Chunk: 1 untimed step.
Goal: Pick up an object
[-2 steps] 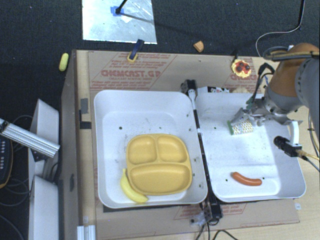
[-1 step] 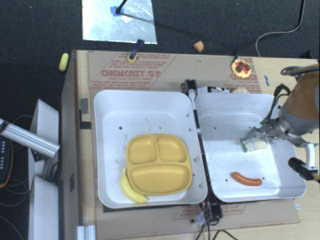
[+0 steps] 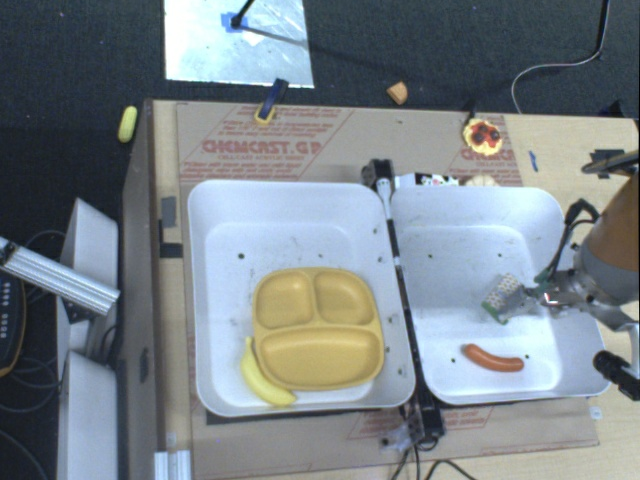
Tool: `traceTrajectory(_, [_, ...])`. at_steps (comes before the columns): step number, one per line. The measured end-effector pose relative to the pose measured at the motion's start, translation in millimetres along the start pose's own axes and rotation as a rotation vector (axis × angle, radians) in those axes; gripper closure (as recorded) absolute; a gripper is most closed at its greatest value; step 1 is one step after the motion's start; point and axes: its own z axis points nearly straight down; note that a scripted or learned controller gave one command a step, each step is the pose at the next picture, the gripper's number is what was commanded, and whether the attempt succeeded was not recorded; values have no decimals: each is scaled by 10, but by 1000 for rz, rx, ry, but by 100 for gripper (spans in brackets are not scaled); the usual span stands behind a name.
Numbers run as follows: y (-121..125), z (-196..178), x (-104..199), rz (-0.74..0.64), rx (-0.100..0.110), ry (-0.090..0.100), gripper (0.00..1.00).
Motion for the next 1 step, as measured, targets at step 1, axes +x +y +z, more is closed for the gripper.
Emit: traceTrajectory(1, [-209,-287,111,0,0,1,0])
